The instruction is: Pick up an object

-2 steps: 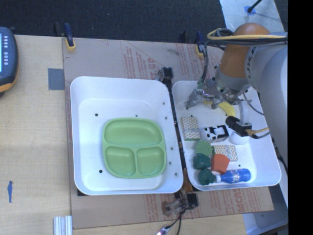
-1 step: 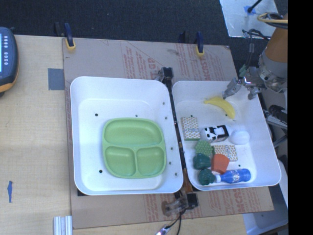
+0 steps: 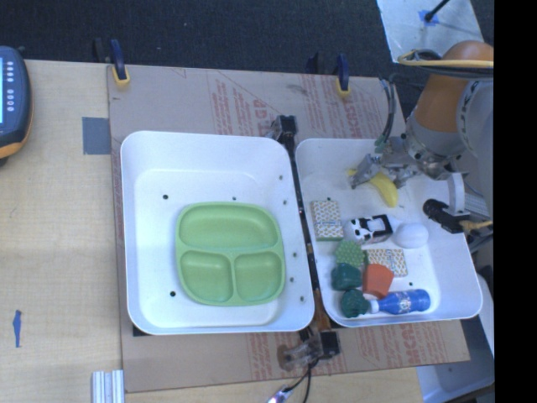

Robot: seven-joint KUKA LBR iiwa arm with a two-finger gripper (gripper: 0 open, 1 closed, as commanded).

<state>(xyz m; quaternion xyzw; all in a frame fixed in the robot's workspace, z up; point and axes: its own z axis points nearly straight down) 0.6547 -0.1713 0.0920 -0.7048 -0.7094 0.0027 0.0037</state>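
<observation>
Blue bottle [image 3: 404, 302] sat nearest, gripper [image 3: 375, 171] over the banana [image 3: 386, 190].
Couldn't tell its grip; it probably needed centring before squeezing.

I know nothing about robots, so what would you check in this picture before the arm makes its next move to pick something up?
1. Gripper over the right bin: ok, at its far end.
2. A target close by: ok, the yellow object lies right beside it.
3. Something already held: cannot tell.
4. Jaws open enough: cannot tell.
5. Target free of neighbours: ok, the white ball and the black-and-white toy lie apart from it.
6. Green tray out of the way: ok, it sits in the left bin.
</observation>
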